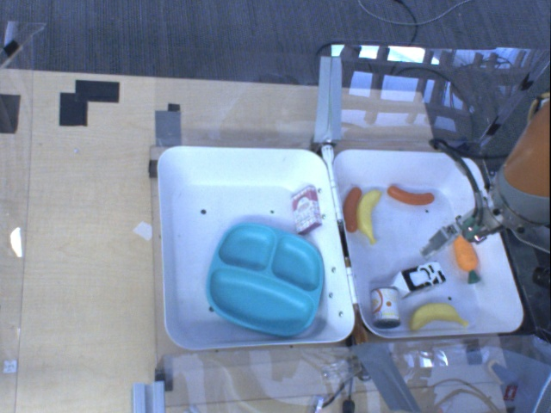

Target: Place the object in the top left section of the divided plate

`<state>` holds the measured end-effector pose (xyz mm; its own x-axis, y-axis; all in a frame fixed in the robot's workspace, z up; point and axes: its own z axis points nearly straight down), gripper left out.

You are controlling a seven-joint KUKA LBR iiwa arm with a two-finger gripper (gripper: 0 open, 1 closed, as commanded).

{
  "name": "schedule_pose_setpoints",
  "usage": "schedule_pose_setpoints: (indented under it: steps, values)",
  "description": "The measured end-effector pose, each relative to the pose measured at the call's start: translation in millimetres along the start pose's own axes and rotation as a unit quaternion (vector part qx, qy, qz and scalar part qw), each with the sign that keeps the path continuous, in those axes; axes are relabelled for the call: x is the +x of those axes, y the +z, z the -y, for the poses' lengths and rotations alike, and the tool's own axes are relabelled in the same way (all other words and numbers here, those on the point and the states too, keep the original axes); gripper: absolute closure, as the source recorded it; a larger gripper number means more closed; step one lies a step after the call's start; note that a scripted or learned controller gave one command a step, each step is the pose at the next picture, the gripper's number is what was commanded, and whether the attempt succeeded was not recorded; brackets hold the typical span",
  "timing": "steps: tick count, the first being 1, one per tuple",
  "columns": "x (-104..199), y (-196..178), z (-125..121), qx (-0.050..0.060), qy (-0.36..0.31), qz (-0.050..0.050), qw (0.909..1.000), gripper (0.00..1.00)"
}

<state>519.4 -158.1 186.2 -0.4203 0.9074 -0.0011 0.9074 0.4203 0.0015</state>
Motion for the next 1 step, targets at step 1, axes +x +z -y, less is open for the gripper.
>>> schedule_pose_setpoints:
  steps: [1]
  values:
    - [20.3, 9.8, 23.9, -0.001, -0.12, 0.0, 0.9928, 0.0]
